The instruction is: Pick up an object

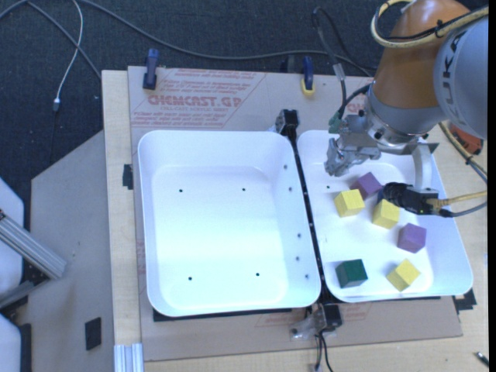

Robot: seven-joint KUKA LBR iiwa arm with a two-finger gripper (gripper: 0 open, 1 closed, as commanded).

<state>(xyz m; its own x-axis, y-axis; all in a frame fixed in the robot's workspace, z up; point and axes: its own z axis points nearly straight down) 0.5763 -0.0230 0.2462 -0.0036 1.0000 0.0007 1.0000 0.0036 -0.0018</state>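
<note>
From the overhead camera, the gripper (pixel 339 161) hung over the right bin (pixel 459 281); whether its jaws were open, I couldn't tell. Nearest sat a yellow cube (pixel 349 201) beside a purple block (pixel 367 184). They looked light, rigid; take flat opposite faces.

Grey arm (pixel 418 60) reaching in, pincer (pixel 341 160) lowered
</note>
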